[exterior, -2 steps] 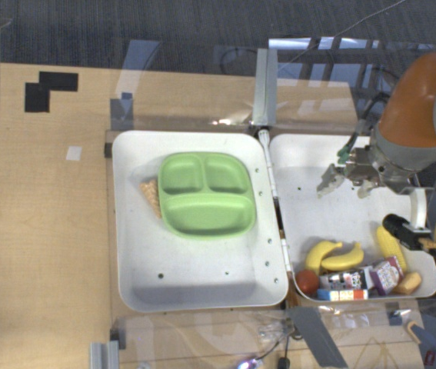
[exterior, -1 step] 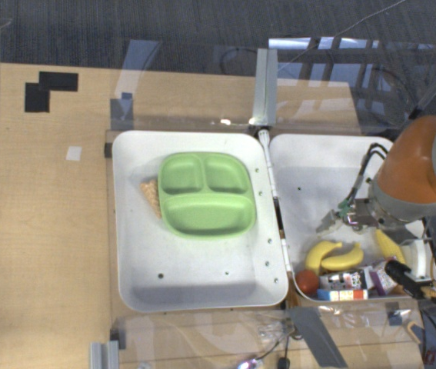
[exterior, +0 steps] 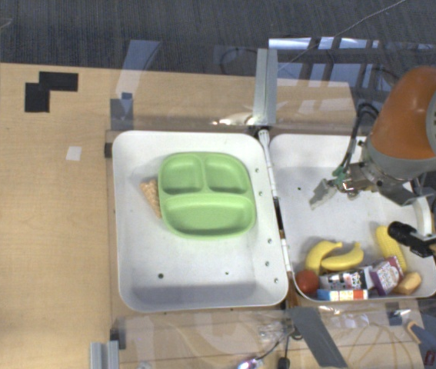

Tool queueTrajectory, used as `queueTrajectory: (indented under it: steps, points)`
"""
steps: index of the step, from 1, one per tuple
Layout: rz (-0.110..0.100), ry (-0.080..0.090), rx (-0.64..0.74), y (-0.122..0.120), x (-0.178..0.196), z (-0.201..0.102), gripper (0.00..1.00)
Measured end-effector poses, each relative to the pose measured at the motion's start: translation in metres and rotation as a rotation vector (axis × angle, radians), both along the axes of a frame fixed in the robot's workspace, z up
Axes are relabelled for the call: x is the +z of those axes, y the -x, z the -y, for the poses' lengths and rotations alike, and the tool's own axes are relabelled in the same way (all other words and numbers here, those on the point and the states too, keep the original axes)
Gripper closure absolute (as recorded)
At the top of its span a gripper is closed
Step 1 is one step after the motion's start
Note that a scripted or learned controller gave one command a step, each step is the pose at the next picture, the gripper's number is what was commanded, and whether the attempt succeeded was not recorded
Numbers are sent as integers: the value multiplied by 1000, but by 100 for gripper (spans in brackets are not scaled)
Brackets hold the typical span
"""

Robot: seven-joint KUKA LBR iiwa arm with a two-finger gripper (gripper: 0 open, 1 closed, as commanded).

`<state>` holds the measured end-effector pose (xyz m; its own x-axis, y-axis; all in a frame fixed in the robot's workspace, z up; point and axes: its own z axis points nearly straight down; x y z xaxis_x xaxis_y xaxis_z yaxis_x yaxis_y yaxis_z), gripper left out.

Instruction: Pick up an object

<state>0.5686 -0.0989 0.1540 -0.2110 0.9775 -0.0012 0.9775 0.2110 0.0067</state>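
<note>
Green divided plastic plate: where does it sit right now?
The green divided plastic plate lies in the left white bin, toward its upper middle, with a tan textured object tucked against its left edge.

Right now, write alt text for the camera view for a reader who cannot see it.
A grey arm with an orange band reaches from the right, its gripper above the right bin. Bananas, a red fruit and small packages crowd that bin's near edge. The left bin holds a green tray.
</note>
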Motion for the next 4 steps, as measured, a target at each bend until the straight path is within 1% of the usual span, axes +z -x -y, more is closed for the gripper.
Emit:
queueTrajectory:
  steps: [1,2,3,4]
  points:
    - [9,1,24,53,-62,26,0]
    - [13,1,3,-10,-63,-3,0]
    - [8,1,-28,-42,-64,7,0]
    - [-3,0,-117,45,-49,57,0]
